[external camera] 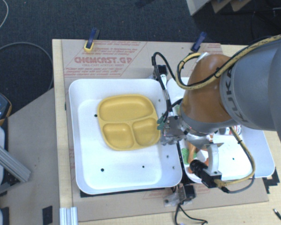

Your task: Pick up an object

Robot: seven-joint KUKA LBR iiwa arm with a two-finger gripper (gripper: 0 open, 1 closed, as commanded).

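A yellow plate (127, 121) with three compartments lies flat in the left white bin (117, 172), toward its upper right. My gripper (165, 128) hangs low over the ridge between the two bins, right at the plate's right rim near the small lower-right compartment. A teal-green part of the gripper touches or overlaps that rim. The grey arm and its orange band (203, 95) cover the space above the gripper and most of the right bin (260, 156).
In the right bin, small orange and green items (190, 151) peek out under the wrist, and another colourful bit (235, 131) shows beside the arm. Black cables loop around the wrist. Blue clamps (90, 39) hold the cardboard at the back.
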